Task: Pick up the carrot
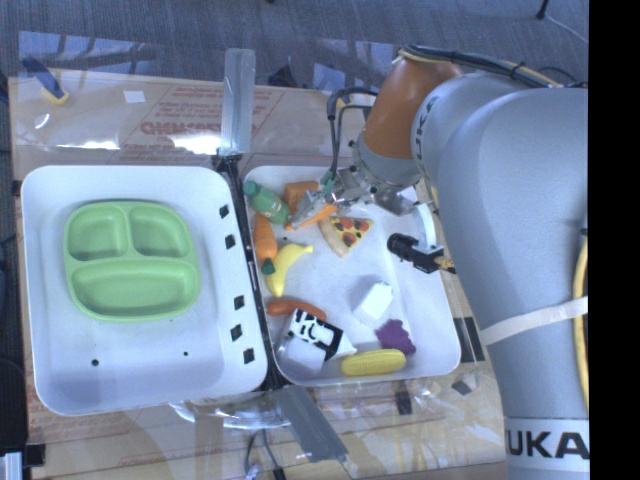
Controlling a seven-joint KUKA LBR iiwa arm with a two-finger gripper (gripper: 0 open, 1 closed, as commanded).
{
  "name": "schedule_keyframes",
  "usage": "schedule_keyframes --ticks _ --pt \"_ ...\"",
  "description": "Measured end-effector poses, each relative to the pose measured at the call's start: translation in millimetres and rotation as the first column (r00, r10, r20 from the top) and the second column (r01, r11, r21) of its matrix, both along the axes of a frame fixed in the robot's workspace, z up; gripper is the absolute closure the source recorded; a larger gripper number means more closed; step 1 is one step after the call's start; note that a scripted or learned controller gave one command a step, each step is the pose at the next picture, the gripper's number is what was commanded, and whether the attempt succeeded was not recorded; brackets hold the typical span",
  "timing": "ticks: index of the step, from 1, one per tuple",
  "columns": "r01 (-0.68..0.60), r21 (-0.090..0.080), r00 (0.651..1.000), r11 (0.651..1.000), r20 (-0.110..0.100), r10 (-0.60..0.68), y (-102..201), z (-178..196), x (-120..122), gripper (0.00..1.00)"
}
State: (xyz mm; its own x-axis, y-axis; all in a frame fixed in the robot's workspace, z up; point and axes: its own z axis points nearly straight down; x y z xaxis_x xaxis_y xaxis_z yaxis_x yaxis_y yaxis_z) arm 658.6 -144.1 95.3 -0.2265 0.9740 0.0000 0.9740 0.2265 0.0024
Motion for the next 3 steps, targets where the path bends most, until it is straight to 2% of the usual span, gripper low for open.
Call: schedule_keyframes --ticks 1,2,3 --pt "-0.006 -0.001 1.000 1.000 0.009 0.006 0 19 4 1.00" --pt "0.116 0.001 0.993 0.993 0.004 -0.116 77 101 0 1.00" --pt "0.119 -0.001 0.993 0.993 -0.004 -0.119 75 97 -2 0.00"
